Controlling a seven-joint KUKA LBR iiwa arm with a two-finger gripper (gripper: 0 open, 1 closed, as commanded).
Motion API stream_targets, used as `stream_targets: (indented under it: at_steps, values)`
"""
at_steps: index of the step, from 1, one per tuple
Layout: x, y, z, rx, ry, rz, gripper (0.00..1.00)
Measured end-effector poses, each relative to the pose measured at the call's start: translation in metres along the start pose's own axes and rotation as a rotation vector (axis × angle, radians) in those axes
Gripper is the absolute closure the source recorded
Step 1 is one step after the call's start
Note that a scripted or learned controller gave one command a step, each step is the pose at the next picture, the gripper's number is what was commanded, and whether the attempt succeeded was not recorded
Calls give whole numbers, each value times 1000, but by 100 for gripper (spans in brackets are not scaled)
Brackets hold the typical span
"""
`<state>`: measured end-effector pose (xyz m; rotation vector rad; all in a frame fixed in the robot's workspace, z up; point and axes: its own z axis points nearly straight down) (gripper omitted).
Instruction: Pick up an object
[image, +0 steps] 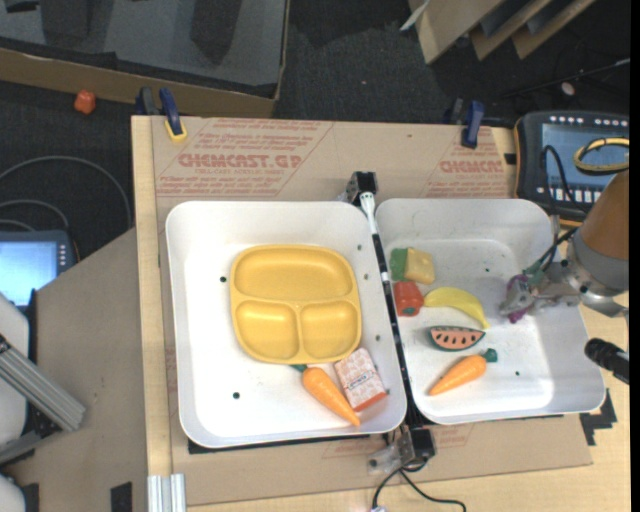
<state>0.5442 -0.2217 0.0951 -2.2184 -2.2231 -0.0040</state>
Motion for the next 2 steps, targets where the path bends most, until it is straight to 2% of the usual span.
stream_targets:
  at_steps: [1,2]
  values:
    - [80,56,11,-4,-1,-7,100]
    - [162,76,-97,-12,-1,-8,100]
